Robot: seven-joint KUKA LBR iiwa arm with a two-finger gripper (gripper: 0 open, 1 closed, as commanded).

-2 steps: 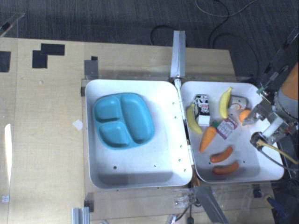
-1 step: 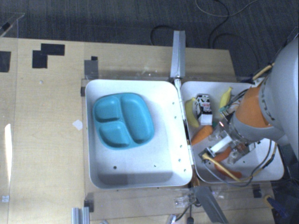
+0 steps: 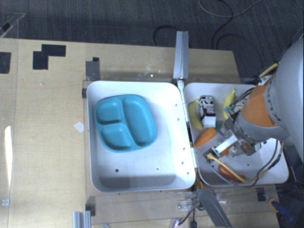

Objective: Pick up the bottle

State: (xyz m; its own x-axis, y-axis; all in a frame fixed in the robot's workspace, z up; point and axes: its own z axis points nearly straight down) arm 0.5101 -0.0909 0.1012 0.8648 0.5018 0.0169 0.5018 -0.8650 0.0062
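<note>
Claw (image 3: 219, 151) low in the right bin (image 3: 280, 175), lower right of frame, down among the clutter; open or shut, cannot tell. Just left of it an orange carrot-like piece (image 3: 205, 137). Above that the bottle (image 3: 207, 110), small, dark label, white base, lying in the bin's upper left part, near the claw but apart from it. Yellow banana (image 3: 193, 114) beside the bottle. Left bin (image 3: 142, 175) at centre holds a blue divided plate (image 3: 126, 122).

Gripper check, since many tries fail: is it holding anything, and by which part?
Cannot be told. The gripper is down in the right bin among the clutter, its tips hidden.
</note>
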